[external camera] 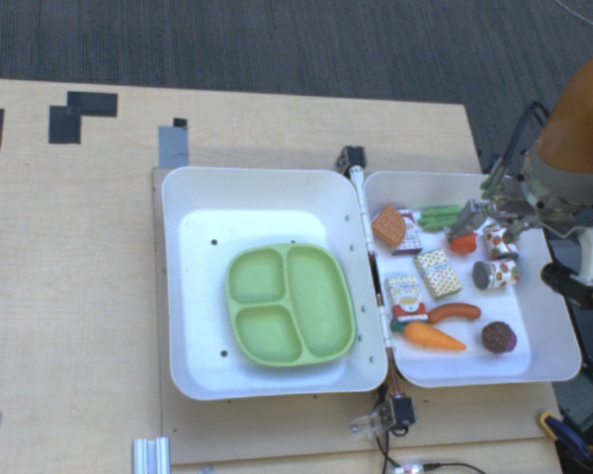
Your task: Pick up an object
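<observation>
My gripper point(472, 217) hangs low over the back of the right bin point(546, 358), just above a small red item point(462, 244) and next to a green vegetable point(437, 215). The same bin holds an orange-brown block point(388, 227), a patterned box point(438, 273), a small carton point(403, 289), a sausage point(456, 312), a carrot point(435, 338), a dark maroon ball point(498, 338) and two patterned cans point(498, 241) point(495, 274). Whether the gripper has anything in it cannot be made out.
The left bin point(193, 265) holds a green divided plate point(290, 304). The arm's orange band point(581, 107) and grey wrist point(563, 181) stand over the right bin's far right edge. Wooden bench top point(69, 294) stretches to the left.
</observation>
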You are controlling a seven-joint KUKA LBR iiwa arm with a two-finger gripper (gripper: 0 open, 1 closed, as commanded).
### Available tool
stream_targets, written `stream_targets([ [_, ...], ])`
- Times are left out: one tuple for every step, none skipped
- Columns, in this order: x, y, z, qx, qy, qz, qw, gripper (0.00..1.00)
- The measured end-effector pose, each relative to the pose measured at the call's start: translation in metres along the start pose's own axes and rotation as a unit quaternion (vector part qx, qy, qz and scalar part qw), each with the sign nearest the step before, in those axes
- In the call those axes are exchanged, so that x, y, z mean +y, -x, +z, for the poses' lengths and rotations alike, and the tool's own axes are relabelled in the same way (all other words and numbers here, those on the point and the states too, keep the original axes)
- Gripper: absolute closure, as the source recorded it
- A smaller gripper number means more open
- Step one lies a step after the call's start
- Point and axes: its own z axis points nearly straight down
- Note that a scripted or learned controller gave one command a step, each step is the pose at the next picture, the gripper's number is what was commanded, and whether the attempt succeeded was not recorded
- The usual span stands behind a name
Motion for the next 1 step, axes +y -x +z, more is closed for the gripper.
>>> stream_targets([
  [-0.0088,-0.0315,0.1230,0.000,0.003,0.000,1.0000,0.00],
])
